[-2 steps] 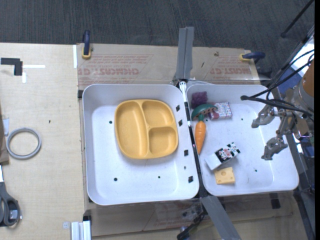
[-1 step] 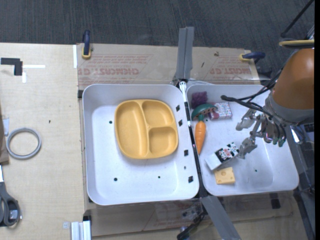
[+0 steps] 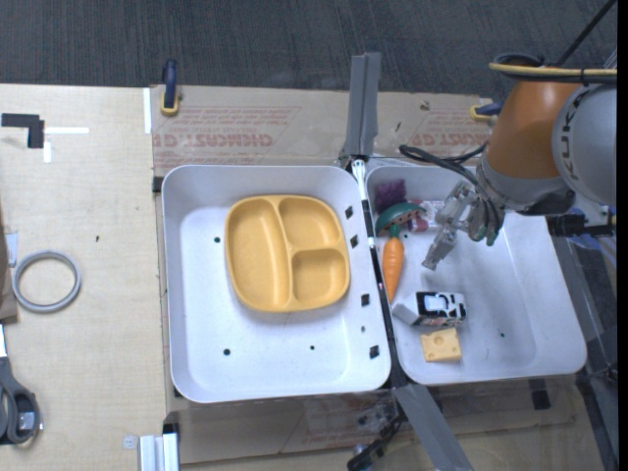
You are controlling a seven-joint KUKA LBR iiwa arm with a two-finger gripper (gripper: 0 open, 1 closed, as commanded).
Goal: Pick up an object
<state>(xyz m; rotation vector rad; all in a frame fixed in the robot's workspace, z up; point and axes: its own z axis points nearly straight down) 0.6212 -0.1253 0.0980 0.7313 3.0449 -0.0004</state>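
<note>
Arm reaching in from the right edge, wrist angling down and to the left

I am seeing the grey arm (image 3: 589,145) entering at the upper right of the frame, its orange band (image 3: 525,126) sitting just above the wrist and facing the camera. The wrist is tilting down toward the middle right of the frame, and the gripper (image 3: 439,248) is hanging at its end, pointing down and left. One pale finger (image 3: 437,250) is showing as a slim slanted bar; I am not making out the gap between the fingers from this slanted overhead angle.
</note>
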